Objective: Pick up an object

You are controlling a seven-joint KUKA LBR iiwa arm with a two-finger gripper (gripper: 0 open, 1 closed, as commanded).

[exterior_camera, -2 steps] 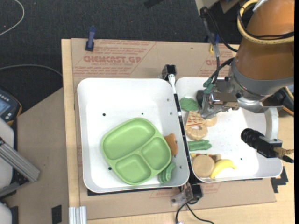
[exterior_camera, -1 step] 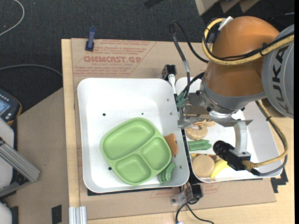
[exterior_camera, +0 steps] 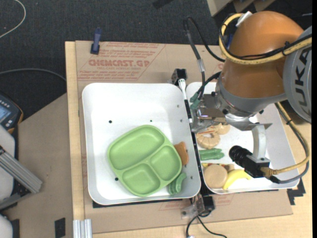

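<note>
My gripper (exterior_camera: 206, 119) is low in the right bin (exterior_camera: 283, 139), close to its left wall, and the grey and orange wrist hides much of it. Just below it lie beige toy food pieces (exterior_camera: 208, 140), with one pale piece (exterior_camera: 221, 129) right at the gripper's lower edge. Further toward the front are a green pea pod (exterior_camera: 211, 154), a round tan piece (exterior_camera: 215, 175) and a yellow banana (exterior_camera: 236, 178). I see nothing held by the gripper.
The left bin (exterior_camera: 99, 92) holds a green divided plate (exterior_camera: 143, 158), an orange-brown piece (exterior_camera: 182, 152) at the plate's right edge and a small green item (exterior_camera: 177, 183) near the front corner. A black fitting with a cable (exterior_camera: 246, 161) hangs over the right bin.
</note>
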